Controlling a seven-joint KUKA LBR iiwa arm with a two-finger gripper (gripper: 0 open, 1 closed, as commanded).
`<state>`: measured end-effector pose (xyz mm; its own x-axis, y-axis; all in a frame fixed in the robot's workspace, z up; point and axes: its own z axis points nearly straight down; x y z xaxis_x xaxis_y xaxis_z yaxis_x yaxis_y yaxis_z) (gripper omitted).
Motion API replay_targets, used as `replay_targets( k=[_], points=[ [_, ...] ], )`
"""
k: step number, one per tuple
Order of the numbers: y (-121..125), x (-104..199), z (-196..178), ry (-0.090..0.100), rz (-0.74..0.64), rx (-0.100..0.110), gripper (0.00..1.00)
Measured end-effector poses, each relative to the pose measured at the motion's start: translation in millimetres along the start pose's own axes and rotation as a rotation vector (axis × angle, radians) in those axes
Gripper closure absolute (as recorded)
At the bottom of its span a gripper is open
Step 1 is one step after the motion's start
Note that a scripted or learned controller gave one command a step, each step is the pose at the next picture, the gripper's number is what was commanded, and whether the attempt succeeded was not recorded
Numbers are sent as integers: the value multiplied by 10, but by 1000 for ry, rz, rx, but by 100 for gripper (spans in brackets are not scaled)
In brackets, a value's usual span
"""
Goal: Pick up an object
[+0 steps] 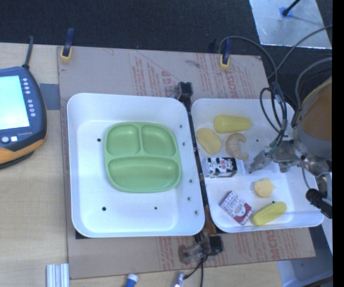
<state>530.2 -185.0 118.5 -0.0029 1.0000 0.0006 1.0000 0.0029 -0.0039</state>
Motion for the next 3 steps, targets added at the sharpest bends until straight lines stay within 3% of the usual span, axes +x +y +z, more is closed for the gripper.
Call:
replay_targets(
  k=[1,2,3],
  points=[
    [600,-267,155,0,-1,-2,0],
    [57,224,231,-1,-3,0,0],
    [-336,-229,269,-1,0,-1,0]
  ],
)
